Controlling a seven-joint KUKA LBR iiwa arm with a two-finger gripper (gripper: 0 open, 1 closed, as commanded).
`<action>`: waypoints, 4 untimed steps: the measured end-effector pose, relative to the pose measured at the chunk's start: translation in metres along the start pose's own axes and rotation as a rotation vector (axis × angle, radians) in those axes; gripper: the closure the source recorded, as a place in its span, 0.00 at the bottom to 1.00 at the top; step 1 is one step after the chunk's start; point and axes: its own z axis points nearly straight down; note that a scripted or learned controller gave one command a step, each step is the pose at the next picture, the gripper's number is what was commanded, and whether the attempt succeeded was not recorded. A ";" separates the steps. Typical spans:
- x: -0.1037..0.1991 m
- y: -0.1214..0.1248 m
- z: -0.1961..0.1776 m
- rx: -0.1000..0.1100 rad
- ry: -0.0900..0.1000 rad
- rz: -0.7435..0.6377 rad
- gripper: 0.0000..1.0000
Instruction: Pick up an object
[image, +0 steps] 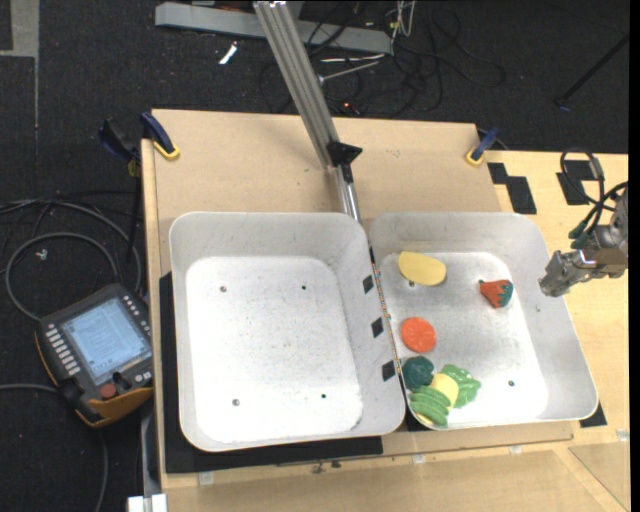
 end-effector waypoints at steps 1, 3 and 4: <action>0.051 0.000 0.016 0.009 0.005 -0.003 1.00; 0.156 -0.016 0.008 0.008 0.005 -0.005 1.00; 0.211 -0.011 0.023 0.010 0.005 -0.004 1.00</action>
